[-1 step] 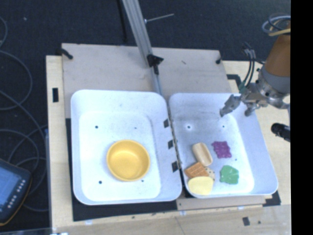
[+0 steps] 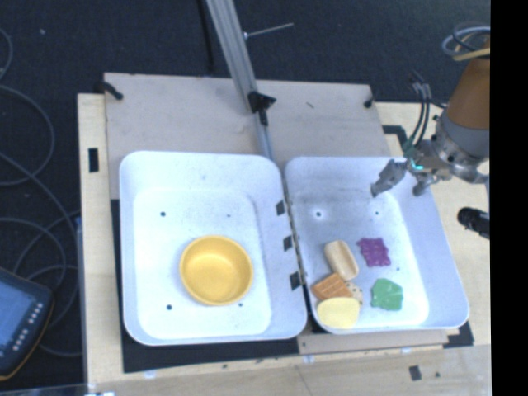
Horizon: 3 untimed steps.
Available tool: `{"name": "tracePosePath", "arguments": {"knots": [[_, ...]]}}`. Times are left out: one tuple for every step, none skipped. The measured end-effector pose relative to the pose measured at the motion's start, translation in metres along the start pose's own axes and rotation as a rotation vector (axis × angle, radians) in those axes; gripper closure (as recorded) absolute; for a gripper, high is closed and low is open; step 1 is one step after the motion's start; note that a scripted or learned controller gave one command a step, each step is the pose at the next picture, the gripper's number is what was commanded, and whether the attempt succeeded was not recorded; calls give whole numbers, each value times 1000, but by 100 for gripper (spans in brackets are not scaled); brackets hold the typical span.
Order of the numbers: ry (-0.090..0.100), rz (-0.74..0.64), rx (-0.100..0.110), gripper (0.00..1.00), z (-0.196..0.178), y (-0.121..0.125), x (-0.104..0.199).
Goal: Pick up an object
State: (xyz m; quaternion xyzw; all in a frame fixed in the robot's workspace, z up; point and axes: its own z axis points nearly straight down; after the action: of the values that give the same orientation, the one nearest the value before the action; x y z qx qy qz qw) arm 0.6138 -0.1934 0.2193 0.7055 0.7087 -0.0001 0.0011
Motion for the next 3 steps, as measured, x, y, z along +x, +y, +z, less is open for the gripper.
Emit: {"name": "tracePosePath", "arguments": {"knots": [[0, 5, 6, 0, 63, -1, -3], [-1, 6, 5, 0, 116, -2, -4], [-1, 7, -2, 100, 101, -1, -5]]}}
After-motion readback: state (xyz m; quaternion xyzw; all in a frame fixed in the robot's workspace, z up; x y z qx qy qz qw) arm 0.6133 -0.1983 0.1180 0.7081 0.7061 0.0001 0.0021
